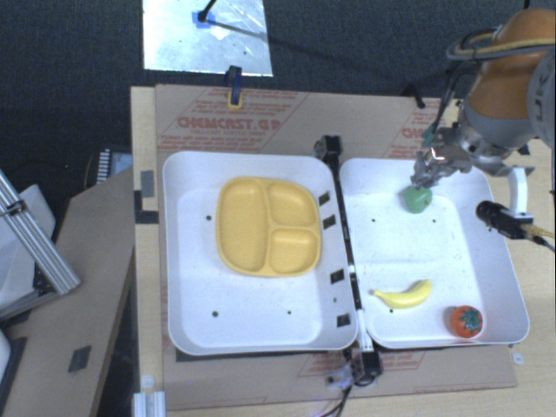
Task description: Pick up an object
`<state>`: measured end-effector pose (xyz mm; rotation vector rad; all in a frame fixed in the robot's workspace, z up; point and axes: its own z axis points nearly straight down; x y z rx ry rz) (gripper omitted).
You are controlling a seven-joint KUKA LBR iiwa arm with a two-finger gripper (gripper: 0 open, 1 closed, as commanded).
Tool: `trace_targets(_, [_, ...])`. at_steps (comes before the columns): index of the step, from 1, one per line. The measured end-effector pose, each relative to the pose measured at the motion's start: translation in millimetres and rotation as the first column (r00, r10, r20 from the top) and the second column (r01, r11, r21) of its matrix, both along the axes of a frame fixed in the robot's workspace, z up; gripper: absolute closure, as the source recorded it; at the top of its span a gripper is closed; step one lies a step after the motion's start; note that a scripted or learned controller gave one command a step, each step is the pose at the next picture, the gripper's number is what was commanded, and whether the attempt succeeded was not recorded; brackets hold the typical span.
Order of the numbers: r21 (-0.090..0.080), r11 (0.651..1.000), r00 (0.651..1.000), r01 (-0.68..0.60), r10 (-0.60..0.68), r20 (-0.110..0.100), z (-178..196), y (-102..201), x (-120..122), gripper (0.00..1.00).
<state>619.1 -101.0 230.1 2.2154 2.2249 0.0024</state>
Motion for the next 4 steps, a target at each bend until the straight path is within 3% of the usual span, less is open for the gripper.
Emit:
trace_targets(3, [0.001,1.000,1.000,-0.005,0.005,0.000,-19,152,22,1.00])
trace_targets(4, [0.003,1.000,1.000,-0.005,0.005,0.001,-6,211,25,1.00])
